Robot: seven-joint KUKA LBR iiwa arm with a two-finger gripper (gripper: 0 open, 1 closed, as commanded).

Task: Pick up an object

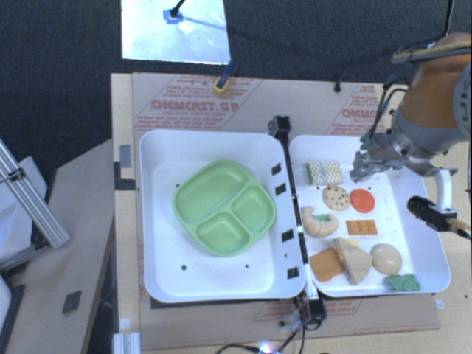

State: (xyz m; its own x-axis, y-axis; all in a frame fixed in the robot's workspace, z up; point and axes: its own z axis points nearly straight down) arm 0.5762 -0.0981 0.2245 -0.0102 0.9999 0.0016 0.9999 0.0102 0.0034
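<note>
On my feed, the board [221,98] under the bins carries red print that I read as "CHEMCAST GP", repeated at its far right corner behind the arm. The left bin [158,198] holds a pale green divided plate [223,208] with three compartments, lying a little turned, nothing in them that I can see.

The right bin [435,234] holds the small food-like pieces. From its left side: an orange wedge [326,265] at the near edge, a curled shrimp-like piece [318,222] above it, a dotted white wafer [325,172] at the far side, a chocolate-chip cookie [336,197], a tan triangular slice [352,259] touching the orange wedge, an orange cracker [361,227], a red disc [362,200], a pale round bun [386,258] and a green leafy bit [402,282].

The gripper [366,164] hangs over the far part of the right bin, just above the red disc and cookie. I cannot tell how its jaws stand.
</note>
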